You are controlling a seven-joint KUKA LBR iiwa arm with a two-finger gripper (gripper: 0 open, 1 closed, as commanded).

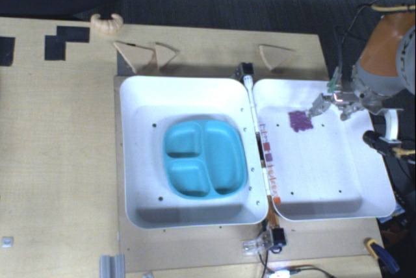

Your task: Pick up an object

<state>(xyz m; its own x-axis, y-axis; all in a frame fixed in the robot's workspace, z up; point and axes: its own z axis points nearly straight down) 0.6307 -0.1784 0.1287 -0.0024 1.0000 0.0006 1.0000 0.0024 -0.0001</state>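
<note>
Just jaws [332, 105] beside purple object [300, 121]

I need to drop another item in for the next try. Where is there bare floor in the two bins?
Right bin: bare floor in front of the purple object, down to the near wall. Crowded at the far right, where the hand hangs. Left bin: the blue tray covers its middle, leaving narrow margins.

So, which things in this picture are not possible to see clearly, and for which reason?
- Gripper, camera view: too small and blurred to tell whether its fingers are open or shut.
- Purple object, in the right bin: too small and blurred to identify.
- Arm: cut off by the right edge.
- Strip of coloured marks between the bins: too small to read.
- Blue tray in the left bin: the contents of its three compartments are unclear.
</note>
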